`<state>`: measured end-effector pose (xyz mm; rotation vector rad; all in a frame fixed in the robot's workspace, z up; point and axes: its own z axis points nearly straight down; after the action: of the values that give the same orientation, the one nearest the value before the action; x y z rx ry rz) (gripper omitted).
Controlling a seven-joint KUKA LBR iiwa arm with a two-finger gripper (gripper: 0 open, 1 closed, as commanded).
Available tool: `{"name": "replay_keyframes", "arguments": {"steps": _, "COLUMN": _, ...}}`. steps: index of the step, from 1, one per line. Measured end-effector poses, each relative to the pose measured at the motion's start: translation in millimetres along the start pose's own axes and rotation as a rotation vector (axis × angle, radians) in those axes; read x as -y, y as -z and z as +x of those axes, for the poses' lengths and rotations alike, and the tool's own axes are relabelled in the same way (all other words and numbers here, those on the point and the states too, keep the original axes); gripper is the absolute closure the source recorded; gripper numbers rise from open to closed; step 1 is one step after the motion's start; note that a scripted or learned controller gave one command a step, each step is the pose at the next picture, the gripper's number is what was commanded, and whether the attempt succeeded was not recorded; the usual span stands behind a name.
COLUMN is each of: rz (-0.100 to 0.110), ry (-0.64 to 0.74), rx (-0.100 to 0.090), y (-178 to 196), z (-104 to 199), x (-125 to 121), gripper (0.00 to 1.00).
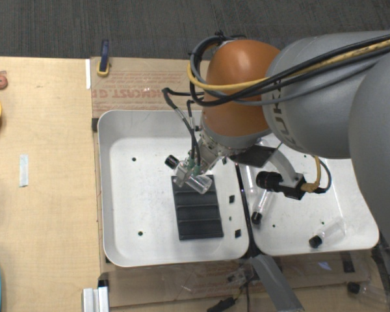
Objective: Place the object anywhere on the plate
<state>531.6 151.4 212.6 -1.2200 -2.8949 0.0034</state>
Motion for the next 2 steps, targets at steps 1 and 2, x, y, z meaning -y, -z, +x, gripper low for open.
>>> {"name": "replay_keyframes", "arguments": {"steps": 1, "rz": 0.001, "ry": 0.126, "rx": -0.001, "y": -34.4, "z": -25.7, "x": 6.2, "gripper": 1.00}}
{"name": "replay_keyframes", "arguments": {"steps": 2, "rz": 0.001, "ry": 0.127, "rx": -0.001, "y": -34.4, "z": -25.7, "x": 6.1, "gripper": 0.00}}
